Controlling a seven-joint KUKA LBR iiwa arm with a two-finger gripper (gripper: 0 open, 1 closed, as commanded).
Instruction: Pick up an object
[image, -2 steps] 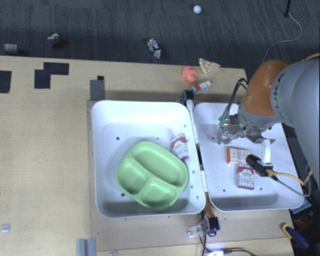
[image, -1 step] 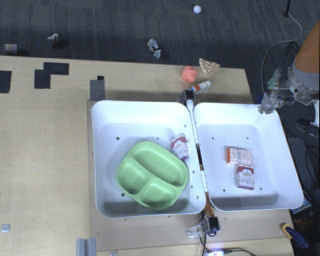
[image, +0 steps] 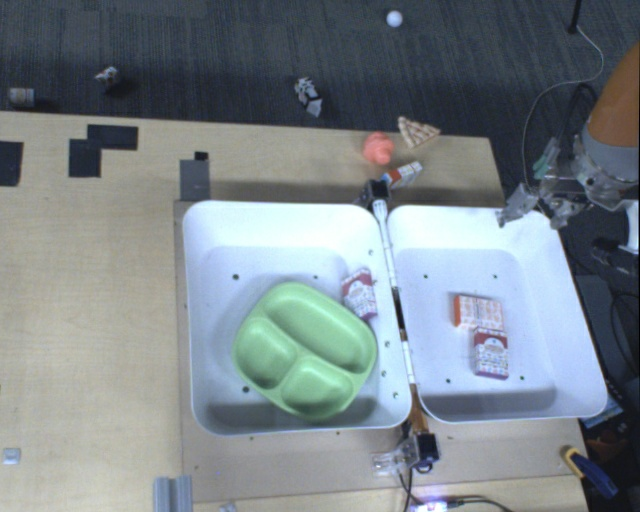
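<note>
Objects noted: 2 red cartons (image: 484, 335) lay in right bin (image: 560, 330); gripper (image: 528, 203) hovered above its far rim, finger state indeterminable.

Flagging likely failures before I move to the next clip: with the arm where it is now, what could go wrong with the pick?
The small packet leans against the green divided plate, so fingers may hit the plate. The two cartons in the right bin lie close together; a grasp might nudge both. The gripper sits at the bin's far corner, away from every object.
</note>
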